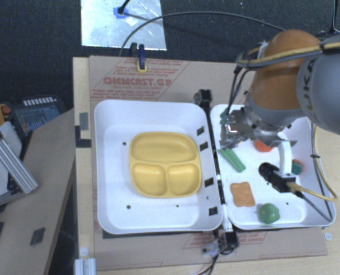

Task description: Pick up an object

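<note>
1. So far nothing looks picked up: no object can be seen lifted clear of the bins, and every piece I can make out lies on a bin floor.
2. The arm reaches in from 3 o'clock and hangs over the right bin, its wrist covering that bin's upper half.
3. The gripper sits low over the right bin's 10 o'clock corner; whether it is released or clenched I cannot tell, as the wrist hides it.
4. Candidate objects in the right bin: a green stick just at 6 o'clock of the gripper, an orange-red piece at 4 o'clock of it partly under the wrist, a tan square near the bin's 7 o'clock, a green ball at its 6 o'clock, and a small teal bit at 3 o'clock.
5. The left bin holds a yellow divided tray, well apart from the gripper.
6. Judged from this, the approach is under way; the grasp and the lift are left to do, and the green stick seems the nearest target.
</note>
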Robot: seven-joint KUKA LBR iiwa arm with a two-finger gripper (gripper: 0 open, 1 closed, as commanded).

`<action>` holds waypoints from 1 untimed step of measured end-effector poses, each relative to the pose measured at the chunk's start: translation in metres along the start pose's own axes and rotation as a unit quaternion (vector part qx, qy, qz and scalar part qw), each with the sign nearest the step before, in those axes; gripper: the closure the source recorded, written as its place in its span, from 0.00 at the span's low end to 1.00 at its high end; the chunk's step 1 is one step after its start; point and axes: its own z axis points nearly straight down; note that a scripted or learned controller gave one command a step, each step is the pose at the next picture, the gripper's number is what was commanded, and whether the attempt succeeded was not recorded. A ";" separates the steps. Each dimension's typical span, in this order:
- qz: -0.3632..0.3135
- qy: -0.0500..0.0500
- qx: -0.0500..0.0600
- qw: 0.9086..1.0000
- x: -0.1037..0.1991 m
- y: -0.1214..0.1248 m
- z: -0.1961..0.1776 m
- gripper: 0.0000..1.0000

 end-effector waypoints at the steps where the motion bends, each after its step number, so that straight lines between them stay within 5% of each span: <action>1: 0.000 0.000 0.000 1.000 0.046 -0.009 -0.002 1.00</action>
